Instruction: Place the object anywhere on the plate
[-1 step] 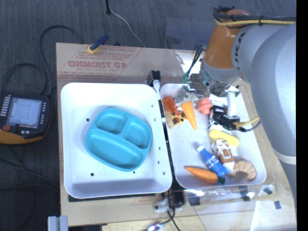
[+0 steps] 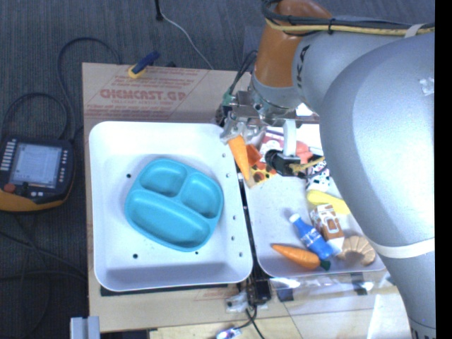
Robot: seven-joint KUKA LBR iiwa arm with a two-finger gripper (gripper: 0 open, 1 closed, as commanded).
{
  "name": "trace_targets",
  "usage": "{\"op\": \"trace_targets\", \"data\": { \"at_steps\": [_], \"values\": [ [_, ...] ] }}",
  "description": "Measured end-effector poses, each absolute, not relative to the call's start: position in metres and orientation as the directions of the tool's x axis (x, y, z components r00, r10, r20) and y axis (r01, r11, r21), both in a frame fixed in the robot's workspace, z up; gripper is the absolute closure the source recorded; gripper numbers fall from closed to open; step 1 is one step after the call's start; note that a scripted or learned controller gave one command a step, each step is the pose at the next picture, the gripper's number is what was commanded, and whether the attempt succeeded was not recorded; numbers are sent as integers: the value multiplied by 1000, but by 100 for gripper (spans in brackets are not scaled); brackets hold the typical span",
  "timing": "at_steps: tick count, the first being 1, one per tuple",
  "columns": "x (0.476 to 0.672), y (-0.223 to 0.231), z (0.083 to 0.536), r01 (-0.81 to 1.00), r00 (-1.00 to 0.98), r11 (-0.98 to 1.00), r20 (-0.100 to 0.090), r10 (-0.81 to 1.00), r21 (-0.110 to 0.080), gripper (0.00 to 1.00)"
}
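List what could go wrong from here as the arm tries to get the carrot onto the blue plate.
1. The gripper has an orange carrot hanging tilted below it, over the ridge between the bins; if the hold is slight, it may slip and drop short of the blue plate.
2. The plate sits well inside the left bin, so an early release would land the carrot on white bin floor.
3. A second carrot lies in the right bin and could be confused with it.

The grey arm (image 2: 381,119) is reached in above the right bin (image 2: 282,217), its hand (image 2: 244,129) lowered over that bin's far left corner.
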State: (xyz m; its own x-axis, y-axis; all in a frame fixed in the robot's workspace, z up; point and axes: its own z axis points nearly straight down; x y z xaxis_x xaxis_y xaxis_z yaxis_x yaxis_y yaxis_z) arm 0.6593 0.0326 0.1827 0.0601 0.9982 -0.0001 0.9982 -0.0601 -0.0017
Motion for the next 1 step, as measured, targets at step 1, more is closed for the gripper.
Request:
{"op": "trace_targets", "data": {
  "at_steps": [1],
  "values": [
    [659, 29, 183, 998, 65, -65, -3, 998, -2, 0]
  ]
}}
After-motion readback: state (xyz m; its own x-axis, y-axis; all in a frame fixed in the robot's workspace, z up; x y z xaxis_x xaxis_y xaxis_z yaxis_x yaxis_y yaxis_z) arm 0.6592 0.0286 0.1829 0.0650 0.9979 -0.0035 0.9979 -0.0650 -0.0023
